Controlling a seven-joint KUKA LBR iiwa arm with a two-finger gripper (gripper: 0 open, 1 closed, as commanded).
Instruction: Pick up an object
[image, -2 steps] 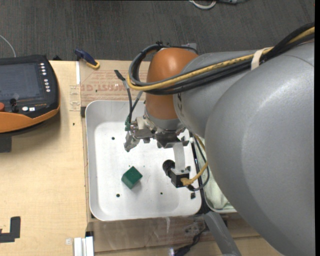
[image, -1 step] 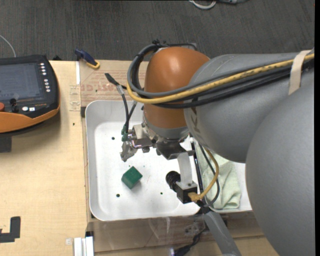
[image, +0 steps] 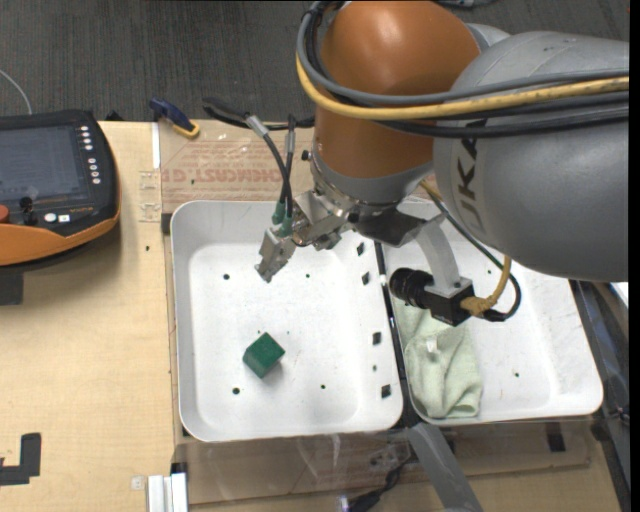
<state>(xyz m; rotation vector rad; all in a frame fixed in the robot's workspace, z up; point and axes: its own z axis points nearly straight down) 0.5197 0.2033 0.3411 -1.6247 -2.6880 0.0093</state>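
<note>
A small green cube (image: 263, 355) lies on the floor of the left white bin (image: 190, 320), toward its front. My gripper (image: 272, 256) hangs over the back part of that bin, up and slightly right of the cube and well apart from it. Nothing shows in the gripper. The big orange and grey arm above hides the back edge between the two bins.
A pale green cloth (image: 446, 367) lies crumpled in the right bin (image: 560, 390) along its left wall. A black and orange control pendant (image: 50, 185) rests on the bench at far left. A blue-handled tool (image: 176, 117) lies behind the bins.
</note>
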